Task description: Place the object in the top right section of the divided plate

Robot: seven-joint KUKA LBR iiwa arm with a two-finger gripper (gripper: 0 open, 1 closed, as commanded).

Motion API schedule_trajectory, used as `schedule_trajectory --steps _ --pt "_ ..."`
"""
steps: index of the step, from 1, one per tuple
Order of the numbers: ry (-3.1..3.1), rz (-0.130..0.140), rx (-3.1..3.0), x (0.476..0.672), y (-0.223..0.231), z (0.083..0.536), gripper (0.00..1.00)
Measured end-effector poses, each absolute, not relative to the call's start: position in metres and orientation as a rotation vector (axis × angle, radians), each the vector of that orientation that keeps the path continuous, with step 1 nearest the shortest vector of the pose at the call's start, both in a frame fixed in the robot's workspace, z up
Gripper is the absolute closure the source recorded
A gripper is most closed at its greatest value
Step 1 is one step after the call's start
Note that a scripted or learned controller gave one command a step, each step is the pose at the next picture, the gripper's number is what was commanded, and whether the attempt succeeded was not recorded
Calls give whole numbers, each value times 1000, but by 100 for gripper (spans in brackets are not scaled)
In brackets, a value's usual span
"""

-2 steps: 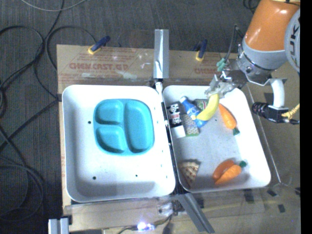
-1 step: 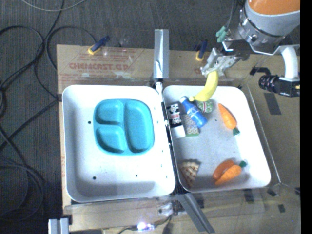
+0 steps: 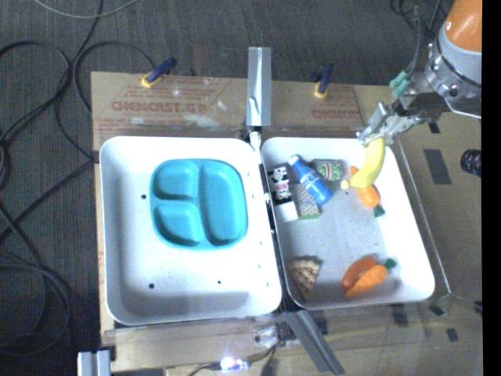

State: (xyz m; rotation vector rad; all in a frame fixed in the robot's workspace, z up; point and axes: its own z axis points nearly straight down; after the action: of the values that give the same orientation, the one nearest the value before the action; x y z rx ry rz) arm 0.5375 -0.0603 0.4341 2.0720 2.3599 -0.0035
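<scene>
A blue divided plate [image 3: 199, 202] lies in the left white bin [image 3: 125, 272]. My gripper [image 3: 379, 131] hangs over the top right corner of the right bin [image 3: 415, 265], shut on the upper end of a yellow banana [image 3: 369, 165]. The banana hangs down from the fingers, above the bin floor. Its lower tip is near a small green can [image 3: 329, 169].
The right bin also holds a blue bottle [image 3: 310, 180], a small black-and-white carton [image 3: 282, 186], an orange piece [image 3: 369, 197], a toy carrot [image 3: 365, 276] and a waffle-like piece [image 3: 304, 273]. A metal divider [image 3: 258, 92] stands between the bins at the back.
</scene>
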Motion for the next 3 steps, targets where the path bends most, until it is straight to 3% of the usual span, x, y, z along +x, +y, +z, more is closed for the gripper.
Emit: schedule_trajectory --steps 1,3 --pt "2473 -3 1934 484 -101 434 100" --pt "2733 -3 1547 484 -154 418 100"
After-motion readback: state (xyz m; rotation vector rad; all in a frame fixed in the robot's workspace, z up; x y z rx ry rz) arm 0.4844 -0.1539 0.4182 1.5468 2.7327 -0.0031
